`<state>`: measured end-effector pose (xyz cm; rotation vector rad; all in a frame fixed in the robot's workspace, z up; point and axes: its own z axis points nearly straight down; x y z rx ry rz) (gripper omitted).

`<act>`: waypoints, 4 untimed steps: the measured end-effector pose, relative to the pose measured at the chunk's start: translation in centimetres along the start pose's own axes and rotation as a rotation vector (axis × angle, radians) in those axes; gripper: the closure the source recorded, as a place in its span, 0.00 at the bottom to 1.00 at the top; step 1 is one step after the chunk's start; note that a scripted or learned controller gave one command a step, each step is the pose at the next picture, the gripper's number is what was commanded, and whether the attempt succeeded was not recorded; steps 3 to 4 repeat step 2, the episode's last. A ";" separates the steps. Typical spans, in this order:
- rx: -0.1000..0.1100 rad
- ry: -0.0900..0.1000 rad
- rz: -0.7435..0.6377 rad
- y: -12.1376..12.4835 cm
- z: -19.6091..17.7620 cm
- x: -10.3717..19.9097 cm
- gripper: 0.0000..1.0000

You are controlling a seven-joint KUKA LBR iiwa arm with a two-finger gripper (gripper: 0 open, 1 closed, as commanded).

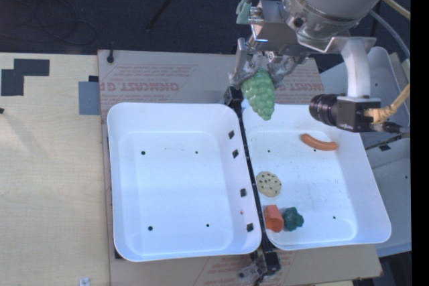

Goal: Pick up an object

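Observation:
A green bunch of grapes hangs between the fingers of my gripper, which is shut on its top end. It is lifted above the back left corner of the right bin, close to the divider between the two bins. On the right bin's floor lie an orange sausage, a spotted cream cookie, an orange block and a dark teal piece touching it.
The left bin stands beside the right one, their rims meeting at a black clip strip. A black camera cylinder juts out over the right bin's back right part. Cardboard lies under both bins.

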<state>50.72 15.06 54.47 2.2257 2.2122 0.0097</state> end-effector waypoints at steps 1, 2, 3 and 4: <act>0.015 -0.005 -0.014 0.1 -0.2 0.7 1.00; 0.020 -0.006 -0.022 0.1 -1.1 0.8 1.00; 0.020 -0.006 -0.022 0.1 -1.1 0.8 1.00; 0.020 -0.006 -0.022 0.1 -1.1 0.8 1.00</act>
